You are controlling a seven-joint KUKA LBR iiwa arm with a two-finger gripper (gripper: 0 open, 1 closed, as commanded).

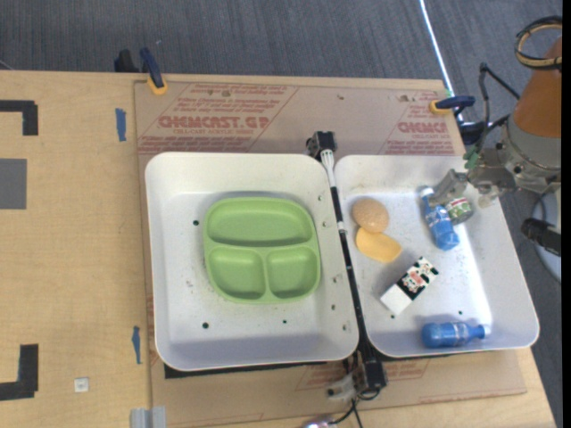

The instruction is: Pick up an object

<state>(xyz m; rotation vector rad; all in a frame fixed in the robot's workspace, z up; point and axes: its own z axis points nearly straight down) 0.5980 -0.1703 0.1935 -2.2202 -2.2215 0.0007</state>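
Grey arm with orange band (pixel 541 114) is cut off by the right edge. Its gripper (pixel 457 190) is blurred over the far blue plastic bottle (pixel 441 225), hiding the bottle's top. Print on the small white-and-black box (pixel 410 284) is too small to read.

We're looking down on a light wooden bench (pixel 62 266) with black tape marks near its left edge and short blue tape strips (pixel 120 124) beside them. A brown cardboard sheet (pixel 268 119) printed with red lettering lies on the bench, pinned at its far corners by clamps (pixel 157 80). Beyond the bench we see grey carpet floor (pixel 268 20), and a thin white cable (pixel 430 29) runs slantwise across it. The light is even and soft, with only faint shadows.
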